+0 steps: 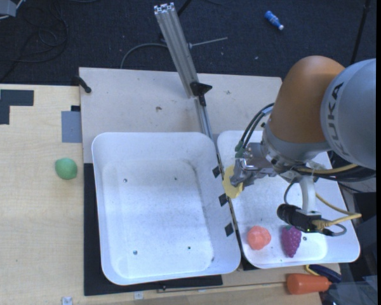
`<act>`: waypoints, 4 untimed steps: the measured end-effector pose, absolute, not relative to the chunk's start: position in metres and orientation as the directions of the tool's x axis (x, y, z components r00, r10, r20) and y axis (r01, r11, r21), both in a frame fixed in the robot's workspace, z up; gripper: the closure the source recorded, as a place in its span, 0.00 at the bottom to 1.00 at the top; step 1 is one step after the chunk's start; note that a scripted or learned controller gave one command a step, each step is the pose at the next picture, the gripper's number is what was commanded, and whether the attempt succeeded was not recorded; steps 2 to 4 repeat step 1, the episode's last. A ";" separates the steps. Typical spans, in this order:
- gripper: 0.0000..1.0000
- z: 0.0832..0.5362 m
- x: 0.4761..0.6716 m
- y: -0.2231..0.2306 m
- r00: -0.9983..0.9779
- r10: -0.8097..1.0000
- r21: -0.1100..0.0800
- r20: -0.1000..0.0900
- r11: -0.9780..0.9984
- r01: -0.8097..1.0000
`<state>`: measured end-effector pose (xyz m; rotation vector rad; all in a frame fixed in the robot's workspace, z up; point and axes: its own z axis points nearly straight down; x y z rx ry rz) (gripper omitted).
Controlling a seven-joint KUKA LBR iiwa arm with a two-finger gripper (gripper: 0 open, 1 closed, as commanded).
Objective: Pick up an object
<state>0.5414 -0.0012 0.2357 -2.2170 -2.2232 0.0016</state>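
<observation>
In the camera view, you have the gripper (241,175) low at the right bin's (343,250) left wall, right at a yellow piece (232,187). You cannot tell how the jaws stand; the wrist hides them. This looks like the grasp step, so your next move calls for a firm close and a straight lift clear of the wall. The yellow piece seems to run up-down along that wall, though too little shows to be sure. An orange fruit (259,237) and purple grapes (291,240) lie near the front.

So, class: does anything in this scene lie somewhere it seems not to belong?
Yes. A green ball sits on the bench left of both bins, and an orange object lies below the right bin, outside it.
</observation>
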 end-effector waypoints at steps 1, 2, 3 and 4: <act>1.00 0.243 0.546 0.053 -0.003 1.000 0.000 0.000 0.003 1.000; 1.00 0.243 0.546 0.053 -0.003 1.000 0.000 0.000 0.003 1.000; 1.00 0.243 0.546 0.053 -0.003 1.000 0.000 0.000 0.003 1.000; 1.00 0.243 0.546 0.053 -0.003 1.000 0.000 0.000 0.003 1.000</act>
